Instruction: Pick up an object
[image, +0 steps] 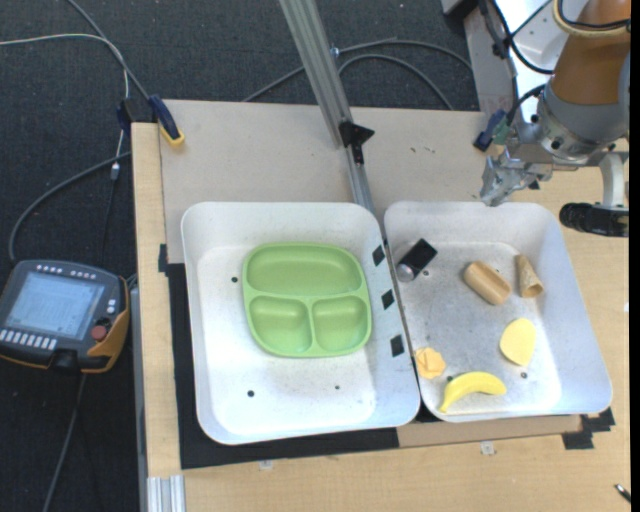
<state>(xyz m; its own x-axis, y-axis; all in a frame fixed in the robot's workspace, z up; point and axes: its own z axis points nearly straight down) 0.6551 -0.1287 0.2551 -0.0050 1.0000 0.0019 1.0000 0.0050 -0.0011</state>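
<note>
A: Item one — claw (497, 192). Position?

B: Raised over the far rim of the right bin (570, 250), at the end of the grey arm with the orange band. Nothing sits between its tips; whether they stand apart or together, I cannot tell from this slant.

A: Pickable stock, listed from the claw?

B: All in the right bin, nearer the camera than the claw. Tan cylinder (487, 281) — almost straight below it, the closest piece. Small cone-like roll (528, 276) — just beside the cylinder, toward the arm's side. Pale yellow slice (518, 342) — further down. Banana (473, 388) and small orange lump (430, 361) — well apart from the claw, near the front rim. A small black-and-silver object (414, 258) lies by the divider, off to the claw's far side.

A: Why scattered so?

B: Likely loose stock — spaced apart, so the tips can close round one piece without nudging another.

A: Left bin (215, 300)?

B: Holds a green divided plate (305, 299), lying flat; well away from the claw, probably not the near target.

A: Counter (250, 150)?

B: Bare board beyond the bins.
</note>
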